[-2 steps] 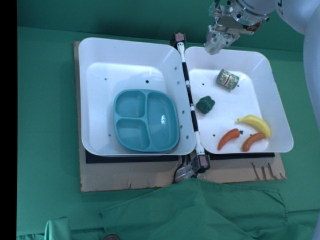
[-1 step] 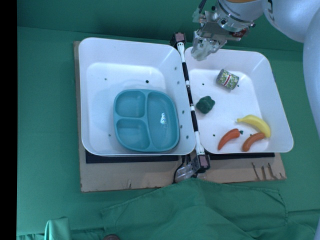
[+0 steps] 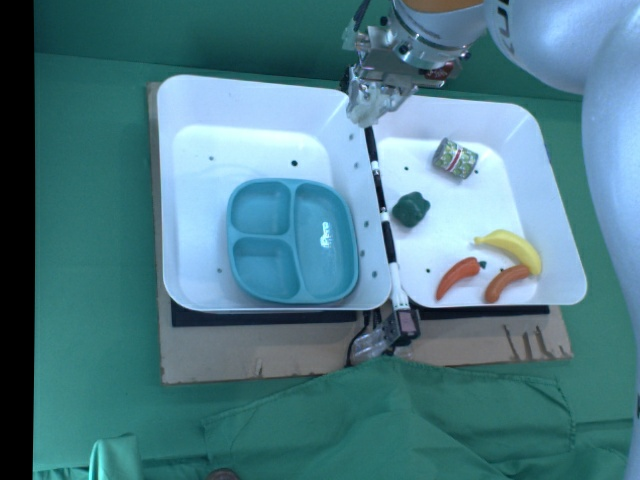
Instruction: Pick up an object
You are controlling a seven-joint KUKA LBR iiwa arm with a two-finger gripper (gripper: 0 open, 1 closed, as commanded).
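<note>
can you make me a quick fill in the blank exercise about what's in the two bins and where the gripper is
1. The teal divided plate lies in the ___ bin.
2. The yellow banana lies in the ___ bin.
3. The plate has ___ compartments.
4. The gripper hovers over the far end of the ___ between the two bins.

Missing words: left; right; three; divide

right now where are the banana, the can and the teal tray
banana point(image 3: 512, 249): camera view, middle of its yellow curve, right bin.
can point(image 3: 455, 157): camera view, its labelled side, lying tilted in the right bin.
teal tray point(image 3: 318, 230): camera view, floor of its long right compartment, left bin.
</note>
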